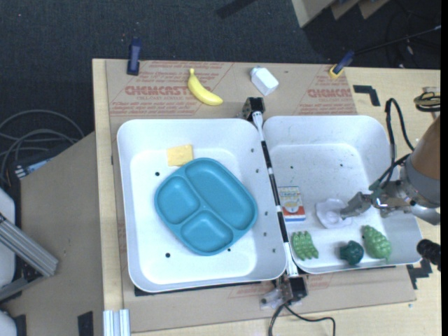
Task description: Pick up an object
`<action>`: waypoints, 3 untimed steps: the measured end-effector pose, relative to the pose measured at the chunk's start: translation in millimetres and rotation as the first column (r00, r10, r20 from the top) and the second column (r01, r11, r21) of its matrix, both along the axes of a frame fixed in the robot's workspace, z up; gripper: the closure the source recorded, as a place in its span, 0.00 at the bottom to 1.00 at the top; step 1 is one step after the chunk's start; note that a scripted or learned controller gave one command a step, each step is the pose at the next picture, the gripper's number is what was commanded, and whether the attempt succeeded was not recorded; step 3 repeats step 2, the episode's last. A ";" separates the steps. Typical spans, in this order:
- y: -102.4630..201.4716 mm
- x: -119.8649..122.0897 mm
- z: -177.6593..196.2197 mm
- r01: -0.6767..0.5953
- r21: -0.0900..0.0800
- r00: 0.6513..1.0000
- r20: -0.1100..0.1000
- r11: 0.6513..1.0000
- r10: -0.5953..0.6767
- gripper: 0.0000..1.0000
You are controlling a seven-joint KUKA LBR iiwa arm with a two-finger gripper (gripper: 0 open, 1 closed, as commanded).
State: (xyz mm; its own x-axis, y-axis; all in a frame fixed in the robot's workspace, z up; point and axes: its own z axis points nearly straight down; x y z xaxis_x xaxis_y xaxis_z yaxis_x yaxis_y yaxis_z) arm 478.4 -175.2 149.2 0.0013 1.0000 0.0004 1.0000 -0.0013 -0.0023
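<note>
Blue divided plate (pixel 204 205), yellow sponge (pixel 180 155), yellow banana (pixel 203 91), white bins (pixel 133 152), dark green ball (pixel 351 253)

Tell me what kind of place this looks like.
Probably a robotics lab's grasping test bench: a robot arm reaches over two white bins of toy items, set on cardboard, with loose cables on the floor.

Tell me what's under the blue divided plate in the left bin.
A yellow sponge-like square pokes out from beneath the blue plate's upper-left edge, lying on the left bin's white floor. Whatever else lies under the plate is hidden.
</note>
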 end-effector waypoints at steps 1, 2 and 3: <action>-42.8 101.7 23.4 -0.002 -0.002 1.000 0.005 1.000 0.002 0.00; -49.3 12.1 79.9 -0.001 -0.001 1.000 0.002 1.000 0.001 0.00; -49.3 12.1 79.9 -0.001 -0.001 1.000 0.002 1.000 0.001 0.00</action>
